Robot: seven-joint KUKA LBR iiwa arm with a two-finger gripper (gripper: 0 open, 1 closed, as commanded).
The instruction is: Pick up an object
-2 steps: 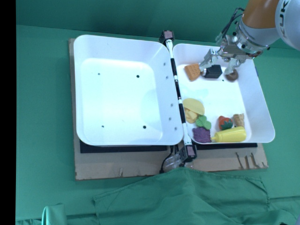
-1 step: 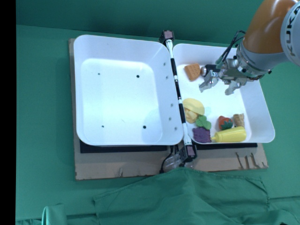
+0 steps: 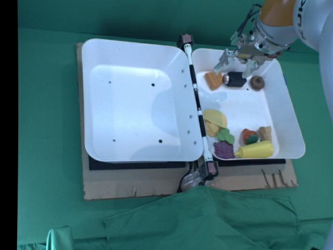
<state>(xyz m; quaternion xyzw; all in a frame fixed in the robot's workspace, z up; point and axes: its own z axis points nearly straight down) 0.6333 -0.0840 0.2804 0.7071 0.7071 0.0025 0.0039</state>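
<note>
I read this as the approach step: my gripper hangs over the far end of the right bin with its fingers spread apart and nothing between them. The black cylinder lies just below and between them (orange piece just beside it), so next I would descend straight and close.

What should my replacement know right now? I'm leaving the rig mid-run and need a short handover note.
Tool: open, hovering over the far end of the right bin, holding nothing.
Below it: orange piece, black cylinder, brown ring.
Near end: yellow bottle, purple grapes, strawberry, yellow piece.
Done: no pick yet.
Left: descend, grasp one object, lift.
</note>
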